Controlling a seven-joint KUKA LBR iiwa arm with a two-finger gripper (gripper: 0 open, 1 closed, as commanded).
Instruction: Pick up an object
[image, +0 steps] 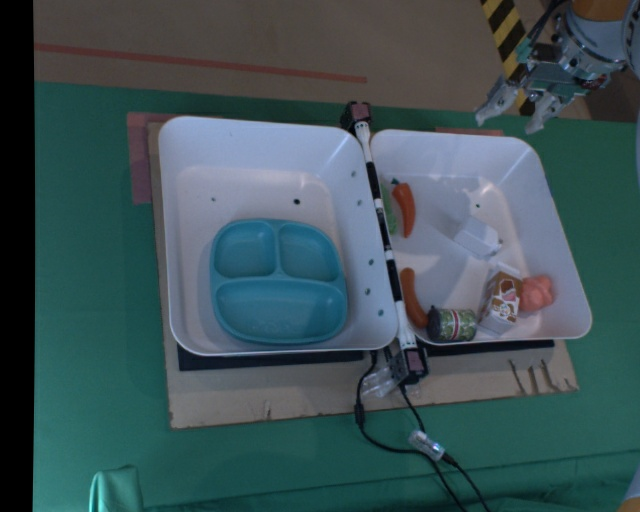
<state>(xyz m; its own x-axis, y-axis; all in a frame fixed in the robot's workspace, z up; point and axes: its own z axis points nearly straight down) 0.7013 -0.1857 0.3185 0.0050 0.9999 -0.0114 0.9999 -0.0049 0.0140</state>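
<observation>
White right bin (545, 190) holds the pick candidates, loose so any can be taken from above: carrot (404, 208), sausage (410, 297), small can (452, 323), carton (503, 299), white block (477, 238); left bin (200, 140) just carries a teal divided plate (279, 281). Gripper (511, 108) hangs w/ arm above right bin's far corner, clear of everything. Jaws look spread apart, nothing btwn them, touching nothing
</observation>
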